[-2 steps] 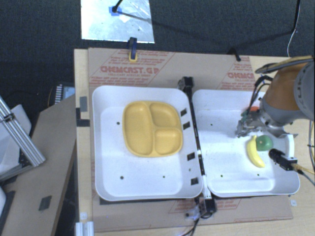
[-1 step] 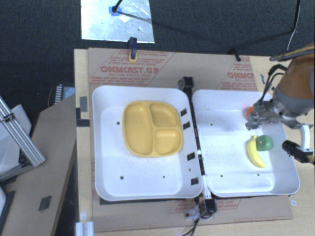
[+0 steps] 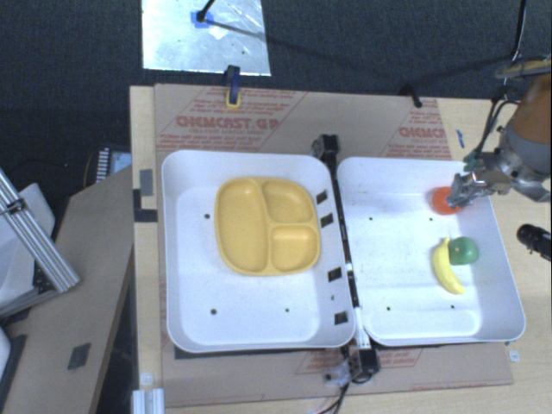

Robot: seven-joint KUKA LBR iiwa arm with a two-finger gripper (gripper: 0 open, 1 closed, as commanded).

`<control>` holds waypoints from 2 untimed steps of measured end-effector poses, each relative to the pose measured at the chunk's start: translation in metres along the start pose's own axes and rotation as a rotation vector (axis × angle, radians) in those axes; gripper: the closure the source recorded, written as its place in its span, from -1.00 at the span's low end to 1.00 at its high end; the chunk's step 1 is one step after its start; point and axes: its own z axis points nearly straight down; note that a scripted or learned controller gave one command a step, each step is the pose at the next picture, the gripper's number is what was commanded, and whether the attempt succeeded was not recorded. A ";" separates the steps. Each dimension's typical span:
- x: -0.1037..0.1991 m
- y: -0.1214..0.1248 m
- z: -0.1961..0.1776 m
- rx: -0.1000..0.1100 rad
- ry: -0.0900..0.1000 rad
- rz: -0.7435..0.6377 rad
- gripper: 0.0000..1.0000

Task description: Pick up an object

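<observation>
From the camera view, I see the gripper [image 3: 463,190] low over the right bin [image 3: 405,317], at its far right part, directly above an orange object [image 3: 442,200]. I cannot tell its state, because the wrist covers it from this angle. Nothing shows that the orange object is held; it seems to lie on the bin floor, touching the gripper or just under it.

Nearer to me in the same bin lie a banana [image 3: 446,270] and a green ball [image 3: 464,250], touching each other and apart from the orange object.

I judge that the step in hand is the grasp on the orange object. To do it well, I would center the tool over the object, go straight down, close firmly, and lift vertically. The object sits near the bin's right wall, so there is little room on that side.

The left bin [image 3: 185,257] holds a yellow tray [image 3: 263,227] with three compartments. Both bins stand side by side on a brown board [image 3: 259,119] with red print. Behind the board the floor is dark, with a shiny sheet [image 3: 207,24] on it.
</observation>
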 end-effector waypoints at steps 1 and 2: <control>0.000 0.001 -0.001 0.004 0.001 0.000 1.00; 0.052 0.003 -0.010 0.005 0.004 -0.006 1.00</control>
